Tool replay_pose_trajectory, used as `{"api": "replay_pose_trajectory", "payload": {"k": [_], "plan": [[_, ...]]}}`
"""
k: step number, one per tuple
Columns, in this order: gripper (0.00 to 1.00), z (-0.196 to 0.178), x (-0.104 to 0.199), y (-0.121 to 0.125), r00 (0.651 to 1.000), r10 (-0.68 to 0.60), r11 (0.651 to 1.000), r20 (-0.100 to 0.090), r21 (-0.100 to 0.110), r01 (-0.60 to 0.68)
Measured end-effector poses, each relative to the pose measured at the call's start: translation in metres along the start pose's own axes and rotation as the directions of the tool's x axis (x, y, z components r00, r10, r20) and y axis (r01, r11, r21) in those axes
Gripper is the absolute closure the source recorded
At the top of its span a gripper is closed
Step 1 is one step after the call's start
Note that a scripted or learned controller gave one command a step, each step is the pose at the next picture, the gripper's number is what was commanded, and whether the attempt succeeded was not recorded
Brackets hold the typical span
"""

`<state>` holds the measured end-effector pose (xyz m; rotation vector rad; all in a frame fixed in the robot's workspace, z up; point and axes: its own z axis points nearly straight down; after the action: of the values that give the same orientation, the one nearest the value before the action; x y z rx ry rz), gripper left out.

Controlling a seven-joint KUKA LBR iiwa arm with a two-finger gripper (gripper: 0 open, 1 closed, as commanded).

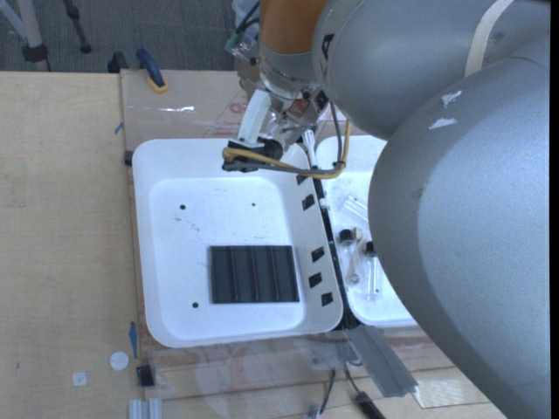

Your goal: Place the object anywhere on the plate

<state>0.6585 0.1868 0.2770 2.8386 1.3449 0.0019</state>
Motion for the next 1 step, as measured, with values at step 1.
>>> {"api": "replay_pose_trajectory", "payload": {"k": [1], "plan": [[1.00,-0.0031,0.0232,-0.0329,0.896,-0.445,0.895,0.002,0.005,0.445]]}}
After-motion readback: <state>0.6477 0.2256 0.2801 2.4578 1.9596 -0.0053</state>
